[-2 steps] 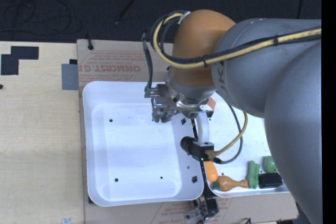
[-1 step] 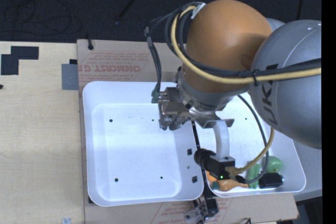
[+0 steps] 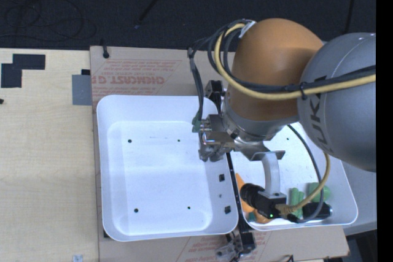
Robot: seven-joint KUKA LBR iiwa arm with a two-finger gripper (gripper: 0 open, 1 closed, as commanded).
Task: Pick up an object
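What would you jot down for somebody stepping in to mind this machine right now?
Gripper: low over the divide between the two bins, at the right wall of the left shallow white bin. Whether it is open or shut cannot be told, and no object shows in it.
Things: a small orange piece and green pieces lie near the front of the right shallow white bin, partly hidden by the arm.
Done: nothing visibly picked up.
Left: grasp one object and lift it.
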